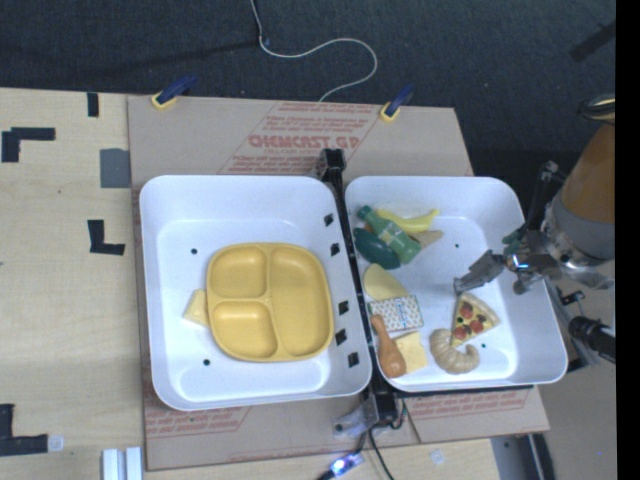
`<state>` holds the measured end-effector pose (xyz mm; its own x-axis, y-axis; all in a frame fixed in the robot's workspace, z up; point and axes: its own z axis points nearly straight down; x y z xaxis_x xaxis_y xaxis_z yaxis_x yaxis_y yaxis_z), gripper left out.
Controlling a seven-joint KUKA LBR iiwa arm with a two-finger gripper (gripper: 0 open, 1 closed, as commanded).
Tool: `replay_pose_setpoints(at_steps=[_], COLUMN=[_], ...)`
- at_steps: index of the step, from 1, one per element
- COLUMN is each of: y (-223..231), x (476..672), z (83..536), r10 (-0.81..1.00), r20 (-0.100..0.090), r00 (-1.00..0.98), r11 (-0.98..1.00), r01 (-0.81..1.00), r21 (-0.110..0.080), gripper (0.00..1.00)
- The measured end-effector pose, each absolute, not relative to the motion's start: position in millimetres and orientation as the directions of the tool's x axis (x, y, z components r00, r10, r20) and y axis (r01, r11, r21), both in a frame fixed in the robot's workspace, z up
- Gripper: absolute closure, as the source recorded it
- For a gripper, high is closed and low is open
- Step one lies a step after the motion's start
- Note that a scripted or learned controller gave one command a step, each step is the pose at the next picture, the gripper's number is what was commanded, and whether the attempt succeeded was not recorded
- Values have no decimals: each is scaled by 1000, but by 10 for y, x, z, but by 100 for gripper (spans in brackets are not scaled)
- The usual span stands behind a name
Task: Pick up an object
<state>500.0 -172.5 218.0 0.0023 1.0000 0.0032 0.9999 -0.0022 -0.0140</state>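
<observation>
The right bin (490,193) holds several toy foods: a pizza slice (472,320), a croissant (453,353), a banana (410,219), a green item (383,244), a patterned cracker (399,314), a cheese wedge (379,283) and a hot dog (388,348). My gripper (497,270) hangs over the right side of this bin, just above and to the right of the pizza slice. Its fingers stand apart, one dark finger (478,272) pointing left toward the pizza, and nothing lies between them.
The left bin (165,203) holds a yellow divided plate (270,301) with a yellow wedge (195,309) tucked under its left edge. A black divider clip (332,163) joins the bins. The bins rest on cardboard (290,133); a white cable (320,53) lies behind.
</observation>
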Motion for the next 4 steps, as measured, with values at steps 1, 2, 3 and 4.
replay_pose_setpoints(at_steps=[1, 2, 3, 4], y=[-1725, -1629, -1601, -1611], x=[5027, 4993, 4975, 4995], z=[2240, 1635, 988, 889], r10=[1000, 1000, 1000, 1000], r20=[1, 2, 2, -1], r00=[-1, -2, -1, -1], r11=[1, 2, 1, 1], r01=[1000, 1000, 1000, 1000], r21=[-2, -8, -7, 3], gripper=[0, 0, 0, 0])
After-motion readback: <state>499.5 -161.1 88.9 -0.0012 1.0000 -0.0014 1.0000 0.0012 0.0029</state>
